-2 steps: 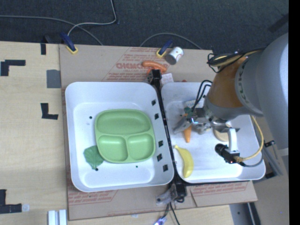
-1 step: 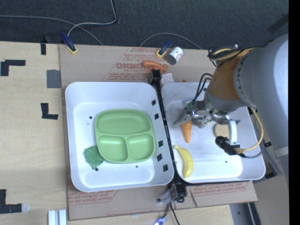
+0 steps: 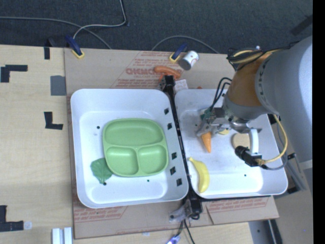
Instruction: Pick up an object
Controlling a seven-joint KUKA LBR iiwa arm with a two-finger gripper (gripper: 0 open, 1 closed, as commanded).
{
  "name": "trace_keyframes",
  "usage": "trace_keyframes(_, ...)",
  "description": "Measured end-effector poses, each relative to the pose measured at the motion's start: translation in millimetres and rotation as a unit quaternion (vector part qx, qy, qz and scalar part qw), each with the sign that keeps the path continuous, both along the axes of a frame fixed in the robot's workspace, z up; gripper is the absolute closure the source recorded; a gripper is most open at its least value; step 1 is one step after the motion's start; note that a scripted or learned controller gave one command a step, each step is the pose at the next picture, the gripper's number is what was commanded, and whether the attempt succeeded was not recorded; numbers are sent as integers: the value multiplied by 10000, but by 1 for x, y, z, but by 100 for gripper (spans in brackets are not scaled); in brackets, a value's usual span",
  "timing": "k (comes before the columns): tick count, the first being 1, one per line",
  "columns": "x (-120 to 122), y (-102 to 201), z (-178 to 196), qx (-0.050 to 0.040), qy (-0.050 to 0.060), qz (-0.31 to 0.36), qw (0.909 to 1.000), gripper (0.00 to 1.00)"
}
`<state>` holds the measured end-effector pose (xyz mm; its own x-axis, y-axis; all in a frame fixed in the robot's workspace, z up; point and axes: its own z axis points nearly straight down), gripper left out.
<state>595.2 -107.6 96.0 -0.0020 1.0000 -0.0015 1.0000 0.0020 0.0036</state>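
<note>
Two white bins sit on my bench; the hand (image 3: 213, 127) hangs low over the small orange plastic carrot (image 3: 206, 141) in the right bin (image 3: 264, 184), presumably lining up; its grip I cannot tell.

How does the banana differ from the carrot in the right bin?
The banana is yellow and curved; the carrot is orange and tapers to a point. The banana lies by the bin's near left corner, apart from the arm; the carrot lies nearer the middle, right under the claw. The banana looks larger than the carrot. Both lie in the right bin.
</note>
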Motion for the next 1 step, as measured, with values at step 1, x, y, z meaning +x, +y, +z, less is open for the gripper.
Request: trace_keyframes(1,18,70,89,12,17,2,10000,100)
